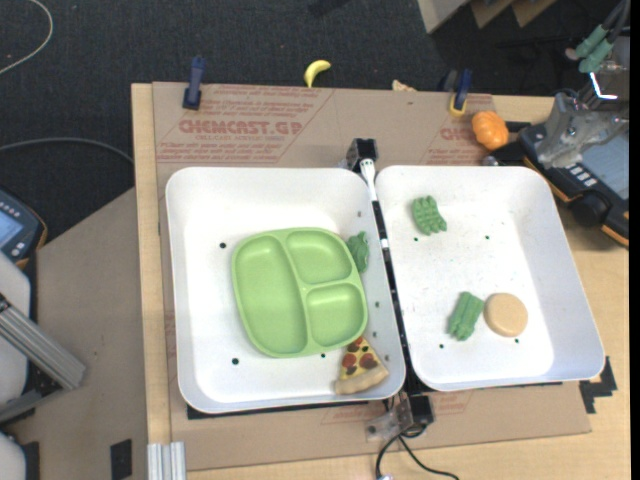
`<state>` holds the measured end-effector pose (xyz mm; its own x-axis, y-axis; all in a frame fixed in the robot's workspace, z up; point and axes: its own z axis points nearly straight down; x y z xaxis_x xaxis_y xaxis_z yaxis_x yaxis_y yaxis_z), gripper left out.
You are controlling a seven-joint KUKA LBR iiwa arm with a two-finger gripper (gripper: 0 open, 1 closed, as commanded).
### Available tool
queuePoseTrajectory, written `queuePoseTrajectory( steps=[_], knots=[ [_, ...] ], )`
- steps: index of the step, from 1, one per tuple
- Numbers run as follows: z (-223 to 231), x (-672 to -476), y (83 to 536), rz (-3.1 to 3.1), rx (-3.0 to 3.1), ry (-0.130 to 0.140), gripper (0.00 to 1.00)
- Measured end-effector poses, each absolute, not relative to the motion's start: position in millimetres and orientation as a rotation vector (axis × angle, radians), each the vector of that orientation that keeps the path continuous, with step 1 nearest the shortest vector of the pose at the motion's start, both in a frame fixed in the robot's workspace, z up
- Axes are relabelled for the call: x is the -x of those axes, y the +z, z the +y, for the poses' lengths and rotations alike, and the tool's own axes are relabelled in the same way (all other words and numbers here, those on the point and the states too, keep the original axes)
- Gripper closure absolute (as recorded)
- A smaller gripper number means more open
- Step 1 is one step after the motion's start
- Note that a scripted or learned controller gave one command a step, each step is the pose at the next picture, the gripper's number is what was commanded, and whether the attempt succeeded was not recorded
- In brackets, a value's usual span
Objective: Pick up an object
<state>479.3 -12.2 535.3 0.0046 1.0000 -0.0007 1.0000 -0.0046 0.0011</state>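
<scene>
The left bin (190, 228) holds a green divided plate (300, 290). A small green toy (359, 251) lies against the plate's right rim, and a pizza-slice toy (360, 365) rests at the bin's front right corner. In the right bin (555, 218) a knobbly green toy (428, 215) lies near the back. A second green toy (465, 315) lies near the front, touching a round tan disc (506, 314) on its right.
Both bins sit on a cardboard sheet (250, 128) held by blue clamps (193, 81) at the back. An orange ball (489, 129) and a yellow banana toy (317, 71) lie outside the bins at the back. Metal gear and cables (580, 138) crowd the right rear corner.
</scene>
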Motion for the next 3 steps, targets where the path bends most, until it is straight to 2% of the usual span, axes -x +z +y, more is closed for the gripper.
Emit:
queuePoseTrajectory(
  steps=[1, 3],
  knots=[
    [-33, -479.3, 535, 2.218, -2.223, 0.001, 1.0],
    [-32, -480.9, 557, 2.215, -2.215, 0.008, 1.0]
  ],
)
